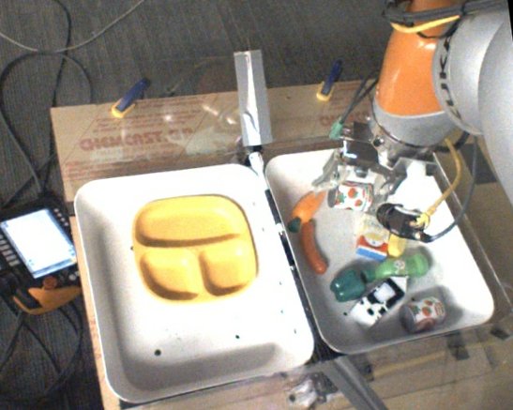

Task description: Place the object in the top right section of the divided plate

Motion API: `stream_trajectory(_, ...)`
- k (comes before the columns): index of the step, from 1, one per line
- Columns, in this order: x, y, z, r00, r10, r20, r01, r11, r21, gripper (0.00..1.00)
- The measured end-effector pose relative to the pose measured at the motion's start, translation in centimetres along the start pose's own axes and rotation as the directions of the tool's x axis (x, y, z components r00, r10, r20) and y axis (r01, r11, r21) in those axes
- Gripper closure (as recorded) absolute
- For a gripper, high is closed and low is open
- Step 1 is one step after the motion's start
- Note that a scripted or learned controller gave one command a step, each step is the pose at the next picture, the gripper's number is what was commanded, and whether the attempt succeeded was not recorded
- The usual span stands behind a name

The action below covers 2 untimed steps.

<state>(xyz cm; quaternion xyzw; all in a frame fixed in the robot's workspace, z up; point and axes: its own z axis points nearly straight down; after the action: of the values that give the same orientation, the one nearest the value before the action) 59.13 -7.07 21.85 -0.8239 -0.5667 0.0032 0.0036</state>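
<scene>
Overhead, the grey arm (484,72) is cut off at the right edge, and its gripper (357,168) blurs into clutter, so its grasp cannot be told. Two white bins sit on a cardboard-topped bench (133,131) over dark carpet. The yellow divided plate (196,246) lies in the left bin (127,360). The right bin (469,302) holds a carrot (306,207), a sausage (313,248), a green bottle (380,273).

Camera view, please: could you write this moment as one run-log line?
hand: over right bin, above toys | grasp: unclear | yellow divided plate: left bin, nothing in its sections | carrot: right bin
</scene>
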Motion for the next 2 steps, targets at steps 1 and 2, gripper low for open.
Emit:
stream_trajectory(1,-3.2,-4.2,-7.3,0.994,-0.113,0.001,0.113,0.994,-0.007,1.00)
stream_trajectory(2,-1.5,-10.3,3.7,0.980,-0.198,0.002,0.198,0.980,-0.003,1.00)
